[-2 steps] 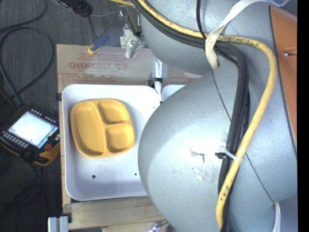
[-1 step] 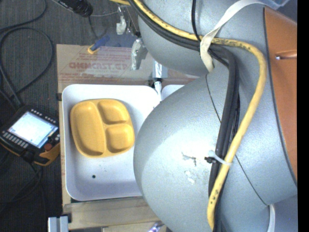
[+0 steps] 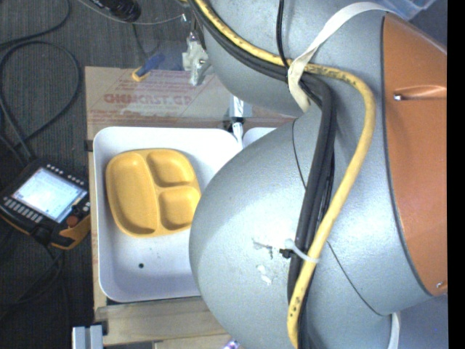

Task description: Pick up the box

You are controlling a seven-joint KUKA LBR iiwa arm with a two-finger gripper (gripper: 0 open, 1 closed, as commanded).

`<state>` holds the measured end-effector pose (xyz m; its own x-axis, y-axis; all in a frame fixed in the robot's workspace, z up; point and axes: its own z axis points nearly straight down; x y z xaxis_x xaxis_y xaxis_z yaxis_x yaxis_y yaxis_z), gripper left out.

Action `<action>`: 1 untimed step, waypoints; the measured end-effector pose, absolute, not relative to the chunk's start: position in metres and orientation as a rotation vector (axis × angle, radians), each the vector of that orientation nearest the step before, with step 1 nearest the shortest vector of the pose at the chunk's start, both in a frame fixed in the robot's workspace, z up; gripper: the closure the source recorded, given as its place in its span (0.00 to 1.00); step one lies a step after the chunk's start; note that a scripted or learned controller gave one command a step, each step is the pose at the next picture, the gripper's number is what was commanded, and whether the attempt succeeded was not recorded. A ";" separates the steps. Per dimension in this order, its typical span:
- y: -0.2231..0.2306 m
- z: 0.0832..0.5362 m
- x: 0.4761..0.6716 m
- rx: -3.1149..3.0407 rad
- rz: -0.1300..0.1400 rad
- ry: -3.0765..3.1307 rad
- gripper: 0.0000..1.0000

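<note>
Two shallow white bins sit side by side on the bench, and the left bin (image 3: 116, 267) is the one open to the eye. A yellow divided tray (image 3: 149, 191) lies in it, with one long compartment and two smaller ones, set toward the bin's upper left part and close to its left wall. A small dark speck (image 3: 141, 265) marks the bare white floor below the tray. Of the right bin (image 3: 254, 133) just a rounded corner shows, beside the left bin's top right corner.

Most of the view's right side is taken up by the grey arm (image 3: 254, 253), very near the camera, its rounded body overlapping the left bin's right edge and covering nearly all of the right bin. The orange band (image 3: 418, 158) is at the far right. A yellow cable (image 3: 341, 195) and a black cable (image 3: 316, 187) run down the arm together, bound by white ties (image 3: 301, 253).

Whether the gripper is released, clenched or grasping anything cannot be told, and where the box lies cannot be told either, since the arm's bulk hides the ground beneath it.

Behind the bins lies a cardboard sheet (image 3: 145, 97) with faded red lettering, a small blue object (image 3: 149, 65) at its far edge. Left of the bench, on dark flooring, rests a handheld control pendant (image 3: 43, 195) with a lit screen, and loose black leads (image 3: 29, 64) curl above it
</note>
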<state>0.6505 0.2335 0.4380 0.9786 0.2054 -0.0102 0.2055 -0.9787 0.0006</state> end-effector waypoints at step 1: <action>0.233 0.444 0.651 3.124 -0.026 0.325 1.00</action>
<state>0.6510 0.2329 0.4445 0.9785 0.2057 -0.0165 0.2057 -0.9786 -0.0008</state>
